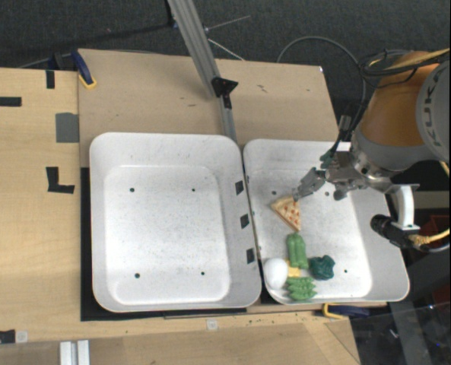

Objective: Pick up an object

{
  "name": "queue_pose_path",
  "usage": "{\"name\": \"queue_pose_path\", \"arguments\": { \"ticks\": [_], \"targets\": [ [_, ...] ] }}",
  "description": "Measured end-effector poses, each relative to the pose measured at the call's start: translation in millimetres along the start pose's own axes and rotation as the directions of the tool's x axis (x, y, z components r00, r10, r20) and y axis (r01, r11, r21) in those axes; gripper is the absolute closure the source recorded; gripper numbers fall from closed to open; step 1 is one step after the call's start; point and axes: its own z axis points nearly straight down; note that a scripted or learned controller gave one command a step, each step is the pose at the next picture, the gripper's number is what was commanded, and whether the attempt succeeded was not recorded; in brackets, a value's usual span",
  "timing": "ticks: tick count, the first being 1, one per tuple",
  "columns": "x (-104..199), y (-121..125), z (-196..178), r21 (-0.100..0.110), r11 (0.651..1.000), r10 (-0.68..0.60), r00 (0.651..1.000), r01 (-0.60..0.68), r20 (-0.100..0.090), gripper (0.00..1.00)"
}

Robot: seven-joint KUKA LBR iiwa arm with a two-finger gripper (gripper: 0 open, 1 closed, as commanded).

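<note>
From my feed I look down on a pale wooden surface (157, 105) with black tape marks (55, 179) along its left side and a grey patch (68, 127) near them. A blue-and-yellow clamp (84, 70) grips its upper left corner. Behind it lies dark grey carpet (301, 10), crossed by thin cables (316, 44). A grey metal strut (198, 40) slants down from the top. A black mat (86, 242) shows under the bins. Lighting is even and soft.
</note>
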Motion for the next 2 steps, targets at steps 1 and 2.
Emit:
{"name": "queue_pose_path", "arguments": {
  "ticks": [1, 2],
  "targets": [
    [0.7, -2.8, 64.8, 0.002, 1.000, 0.001, 1.000, -0.001, -0.001, 0.00],
    [0.9, -2.5, 114.5, -0.007, 1.000, 0.001, 1.000, -0.001, 0.002, 0.00]
  ]
}}
